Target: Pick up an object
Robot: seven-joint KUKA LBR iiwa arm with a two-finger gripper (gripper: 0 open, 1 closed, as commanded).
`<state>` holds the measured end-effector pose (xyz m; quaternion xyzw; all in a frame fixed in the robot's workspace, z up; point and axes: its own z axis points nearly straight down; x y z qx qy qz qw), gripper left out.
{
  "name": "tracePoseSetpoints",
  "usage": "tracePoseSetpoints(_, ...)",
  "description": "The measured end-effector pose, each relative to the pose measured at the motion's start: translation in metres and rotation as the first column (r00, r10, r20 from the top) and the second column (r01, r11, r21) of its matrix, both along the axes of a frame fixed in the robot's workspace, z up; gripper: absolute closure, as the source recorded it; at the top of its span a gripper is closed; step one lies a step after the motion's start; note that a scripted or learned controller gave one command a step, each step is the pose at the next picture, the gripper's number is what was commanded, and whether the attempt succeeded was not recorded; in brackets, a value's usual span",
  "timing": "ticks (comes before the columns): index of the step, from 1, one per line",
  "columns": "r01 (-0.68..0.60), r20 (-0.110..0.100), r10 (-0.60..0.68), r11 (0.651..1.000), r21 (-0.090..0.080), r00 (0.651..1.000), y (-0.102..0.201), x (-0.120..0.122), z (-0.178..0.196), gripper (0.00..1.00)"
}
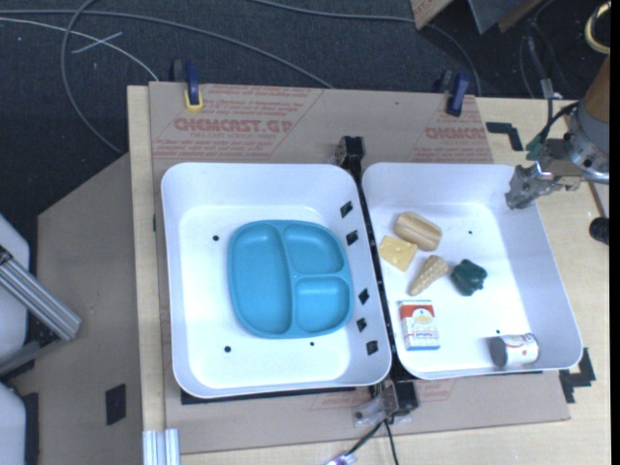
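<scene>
The left bin (184, 260) holds a blue divided plate (289, 277), lying flat near the bin's middle, with three compartments facing up. Black clips run down the seam where the two bins meet.

The right bin (542, 260) holds six items, all resting on its floor. Nearest the seam, toward the far side, lies a tan bread roll (418, 229). Just beside it, on the near side, sits a pale yellow cheese wedge (397, 252). A cone-shaped corn cob (428, 274) lies tilted just right of the cheese. A dark green pepper (469, 276) sits just right of the cob, apart from it. Nearer the front edge lies a small red-and-white carton (418, 324), flat. At the front right corner a small can (513, 350) lies on its side, against the bin's sloped wall.

The gripper (521, 190) is at the far right rim of the right bin, above the wall, well apart from every item. Nothing is seen between its fingers; whether they are released or clenched cannot be told.
</scene>
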<state>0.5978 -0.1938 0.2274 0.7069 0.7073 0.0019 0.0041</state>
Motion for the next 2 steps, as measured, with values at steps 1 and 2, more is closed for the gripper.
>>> tracePoseSetpoints(1,0.0,-0.008,0.0,1.0,0.003,1.0,0.0,0.0,-0.008,1.0)
tracePoseSetpoints(2,-0.004,-0.011,0.004,1.0,0.006,1.0,0.05,-0.013,-0.012,1.0)
